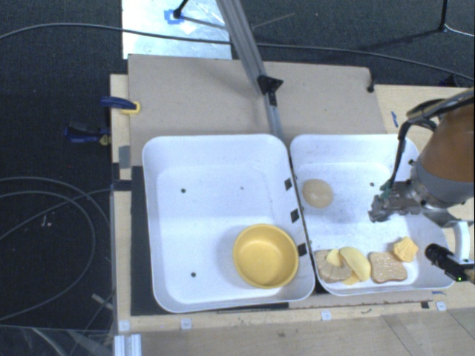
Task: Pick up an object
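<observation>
My gripper [380,211] hangs over the right side of the right bin [349,148], above bare white floor. A round beige bun [318,193] lies to its left, near the divider. Along the bin's front edge lie a banana-like yellow piece [354,263], a slice of toast [387,267], a round tan slice [332,266] and a yellow cheese wedge [405,248]. The cheese wedge is just below and right of the gripper. A yellow bowl [266,255] sits in the left bin [215,162], at its front right.
A grey slanted pole [249,50] crosses the board behind the bins and ends near the divider. The orange band of my arm [451,154] fills the right edge. Blue and yellow clamps [119,106] sit at the bench's left.
</observation>
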